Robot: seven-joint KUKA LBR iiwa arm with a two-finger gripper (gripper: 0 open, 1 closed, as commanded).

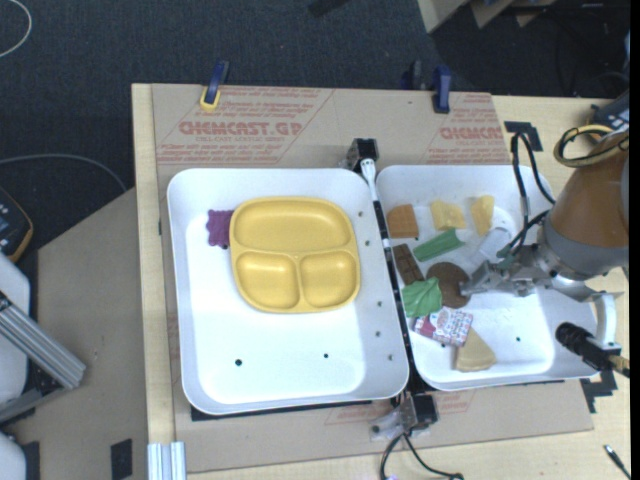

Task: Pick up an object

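Reaching in from the right over the right bin (520, 363): grey arm (590, 218) with orange band, gripper (487, 276) low near the bin's middle. Gripper too blurred and small to judge as open or closed; cannot tell. Nothing clearly seen held. Tip just beside a brown disc (448, 280), possibly touching it, contact not certain.

Scattered in the right bin: brown block (402, 221) at upper left, two yellow pieces (448, 215) and (484, 211) along the top, green bar (438, 245) slanting below them, dark brown strip (405, 261) by the left wall, green leaf-like piece (421, 295) beside the disc, patterned packet (447, 325) below it, tan wedge (475, 353) near the lower rim. All lying on the bin floor, none lifted.

In the left bin (280, 368): yellow tray (296, 252) with three compartments, upper middle, and a purple piece (217, 227) touching its left edge.

Both bins side by side on the table (160, 268), covered with printed cardboard, clamps (212, 90) at its far edge. Black cables (525, 168) trailing over the right bin's far corner.
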